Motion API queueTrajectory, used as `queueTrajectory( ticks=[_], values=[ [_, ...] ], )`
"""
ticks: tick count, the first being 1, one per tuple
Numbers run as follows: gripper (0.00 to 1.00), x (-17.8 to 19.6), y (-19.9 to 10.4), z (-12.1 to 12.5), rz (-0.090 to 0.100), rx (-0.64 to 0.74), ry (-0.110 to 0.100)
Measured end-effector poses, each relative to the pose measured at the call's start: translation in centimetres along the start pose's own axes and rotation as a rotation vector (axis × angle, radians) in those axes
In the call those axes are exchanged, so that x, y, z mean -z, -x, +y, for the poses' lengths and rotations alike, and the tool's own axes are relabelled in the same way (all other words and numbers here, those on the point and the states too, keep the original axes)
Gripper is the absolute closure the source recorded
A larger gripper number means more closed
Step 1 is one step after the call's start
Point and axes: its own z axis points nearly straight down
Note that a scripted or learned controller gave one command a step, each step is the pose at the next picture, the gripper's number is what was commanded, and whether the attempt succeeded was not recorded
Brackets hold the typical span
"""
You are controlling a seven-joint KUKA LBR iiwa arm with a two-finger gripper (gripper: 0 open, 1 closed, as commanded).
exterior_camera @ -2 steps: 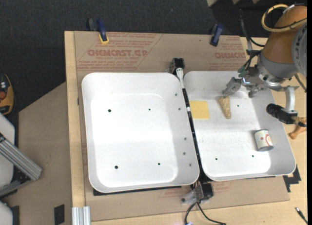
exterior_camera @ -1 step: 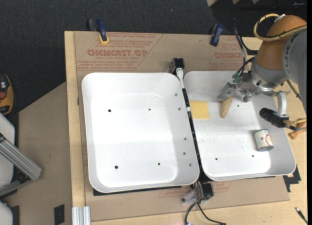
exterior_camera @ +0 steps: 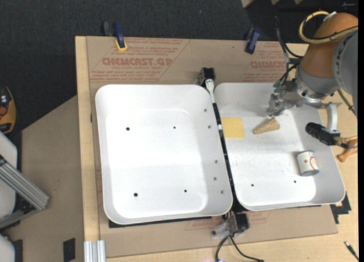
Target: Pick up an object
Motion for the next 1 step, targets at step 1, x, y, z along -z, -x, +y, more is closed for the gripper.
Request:
queueTrajectory(
  ticks=[1],
  values=[
    [1.0,-1.2,-5.15,-5.48,0.008,-0.001,-0.015]
  ],
)
